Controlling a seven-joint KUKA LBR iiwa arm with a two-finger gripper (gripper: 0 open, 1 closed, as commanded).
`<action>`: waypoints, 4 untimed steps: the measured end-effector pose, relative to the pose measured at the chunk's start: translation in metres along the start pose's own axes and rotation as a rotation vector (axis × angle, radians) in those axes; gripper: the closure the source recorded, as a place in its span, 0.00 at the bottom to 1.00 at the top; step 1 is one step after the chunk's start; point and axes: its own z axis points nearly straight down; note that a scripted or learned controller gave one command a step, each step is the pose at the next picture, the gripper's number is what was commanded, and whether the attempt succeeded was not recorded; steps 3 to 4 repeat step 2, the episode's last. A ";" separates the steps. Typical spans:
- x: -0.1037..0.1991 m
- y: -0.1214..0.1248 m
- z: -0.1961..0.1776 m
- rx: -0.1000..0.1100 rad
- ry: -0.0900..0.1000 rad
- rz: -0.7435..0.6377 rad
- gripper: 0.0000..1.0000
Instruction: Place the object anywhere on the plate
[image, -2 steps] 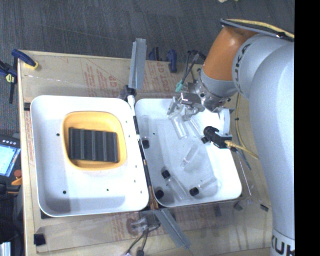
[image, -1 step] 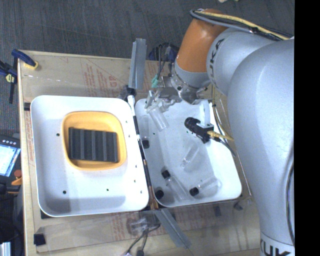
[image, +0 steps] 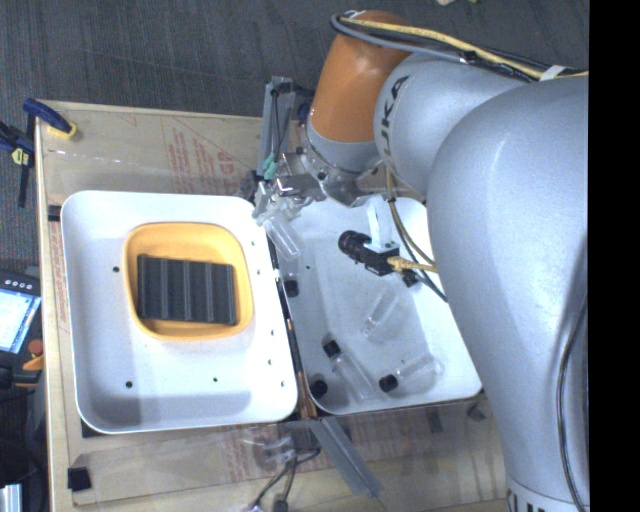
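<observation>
Jaws are being lost in the clutter of metal and cable under the wrist, so whether they are spread or pressed together cannot be told. The gripper (image: 280, 205) is being held over the far end of the seam between the left bin (image: 90, 390) and the right bin (image: 450, 375), probably so that it is being kept clear of the plate. The block (image: 190, 288) is being borne by the yellow plate (image: 185, 238) in the left bin, lying flat near its middle, well apart from the gripper. It is being shown as a dark grey rectangular slab with parallel grooves across its top. From this lie, the placing is being judged as likely done.
</observation>
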 end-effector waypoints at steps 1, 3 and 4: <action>0.032 -0.026 0.019 0.002 0.000 -0.274 1.00; 0.031 -0.026 0.019 0.001 0.000 -0.274 0.00; 0.031 -0.026 0.019 0.001 0.000 -0.274 0.00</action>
